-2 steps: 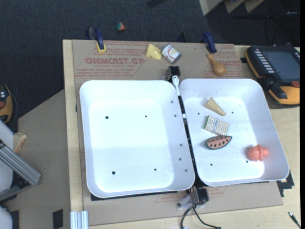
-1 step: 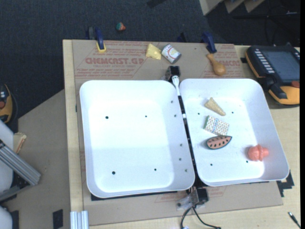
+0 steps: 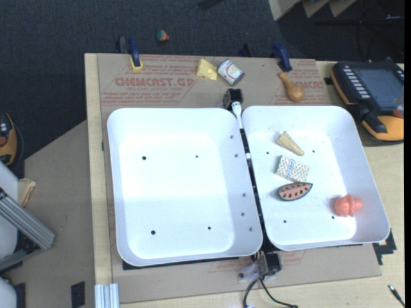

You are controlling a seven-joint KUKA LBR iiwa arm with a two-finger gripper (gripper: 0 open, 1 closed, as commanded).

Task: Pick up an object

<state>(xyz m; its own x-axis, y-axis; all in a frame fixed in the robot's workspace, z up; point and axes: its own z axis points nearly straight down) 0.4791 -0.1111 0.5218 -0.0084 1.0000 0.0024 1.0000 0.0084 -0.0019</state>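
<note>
Pink lump (image 3: 347,205), slice (image 3: 295,191), packet (image 3: 292,168), wedge (image 3: 289,142), right bin (image 3: 359,140)

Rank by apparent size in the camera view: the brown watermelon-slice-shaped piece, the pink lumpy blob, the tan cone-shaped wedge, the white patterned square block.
Largest to smallest, as seen:
1. brown watermelon-slice-shaped piece
2. white patterned square block
3. pink lumpy blob and tan cone-shaped wedge: look alike, not ranked.
The gap between the first two is small too.

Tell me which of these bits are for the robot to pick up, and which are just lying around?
For the job, in the right bin:
cone
patterned block
watermelon slice
pink lump

Lying about, outside the bins:
cheese wedge
small box
tan pear
handheld controller
</note>
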